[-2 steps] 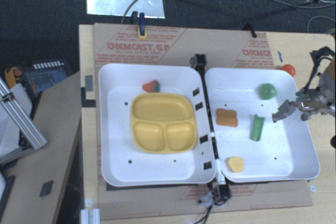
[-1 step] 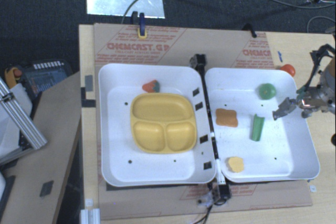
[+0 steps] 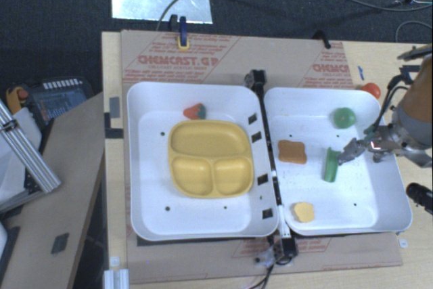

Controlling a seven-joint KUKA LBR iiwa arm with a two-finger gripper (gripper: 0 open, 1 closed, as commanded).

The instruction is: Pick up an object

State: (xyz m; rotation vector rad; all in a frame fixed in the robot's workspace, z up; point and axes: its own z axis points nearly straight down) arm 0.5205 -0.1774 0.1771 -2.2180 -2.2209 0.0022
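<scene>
One green stick (image 3: 330, 165) just beside pincer (image 3: 353, 151)

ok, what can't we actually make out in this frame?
- End effector: small and blurred in the camera view, so its state and any contact with the green block are unclear.
- Arm: cut off by the right edge.
- Red item behind the right bin: partly hidden by the bin rim.
- Small red-green item: too small to identify.

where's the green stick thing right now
The green stick lies in the right bin, right of the brown toast-like piece and below the green ball, with the gripper just beside its upper end.
</scene>
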